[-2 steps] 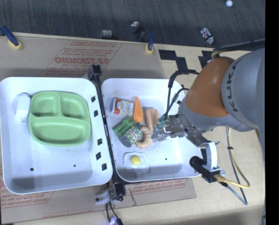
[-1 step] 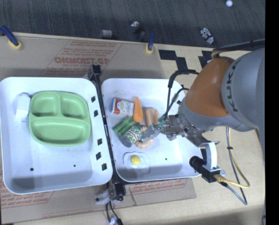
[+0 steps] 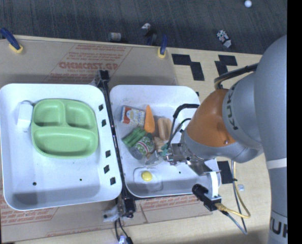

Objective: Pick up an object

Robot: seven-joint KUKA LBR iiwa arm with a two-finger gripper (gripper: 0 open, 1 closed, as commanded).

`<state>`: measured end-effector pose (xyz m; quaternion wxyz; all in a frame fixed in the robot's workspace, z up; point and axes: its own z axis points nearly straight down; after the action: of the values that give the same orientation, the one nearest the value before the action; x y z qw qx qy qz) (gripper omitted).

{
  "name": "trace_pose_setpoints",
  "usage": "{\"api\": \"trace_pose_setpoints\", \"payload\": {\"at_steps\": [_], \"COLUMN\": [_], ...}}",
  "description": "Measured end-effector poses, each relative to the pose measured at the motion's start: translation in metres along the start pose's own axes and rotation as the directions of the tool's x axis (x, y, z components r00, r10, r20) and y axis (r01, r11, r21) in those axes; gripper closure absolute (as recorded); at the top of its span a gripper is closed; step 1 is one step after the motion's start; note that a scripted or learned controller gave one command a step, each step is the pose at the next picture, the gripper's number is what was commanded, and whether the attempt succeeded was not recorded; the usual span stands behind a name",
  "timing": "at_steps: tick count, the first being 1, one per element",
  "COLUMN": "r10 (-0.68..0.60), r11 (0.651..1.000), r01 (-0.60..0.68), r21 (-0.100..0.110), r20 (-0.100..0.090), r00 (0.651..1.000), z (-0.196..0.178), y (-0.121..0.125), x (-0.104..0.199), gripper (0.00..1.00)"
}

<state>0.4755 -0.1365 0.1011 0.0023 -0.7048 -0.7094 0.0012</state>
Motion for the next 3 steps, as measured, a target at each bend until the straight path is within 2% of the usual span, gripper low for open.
{"api": "trace_pose_setpoints", "payload": {"at_steps": [1, 2, 3], "r10": [-0.004, 0.002, 0.001], "r11": [1.0, 1.0, 1.0], "r01": [0.004, -0.002, -0.001], "r21": [0.0, -0.01, 0.0], "r20": [0.0, 0.005, -0.001], "r00": [1.0, 1.0, 1.0], "z": [-0.01, -0.148, -0.018], "y": [0.001, 0.014, 0.003], "x": [0.0, -0.076, -0.074], "gripper": [1.0, 1.0, 1.0]}}
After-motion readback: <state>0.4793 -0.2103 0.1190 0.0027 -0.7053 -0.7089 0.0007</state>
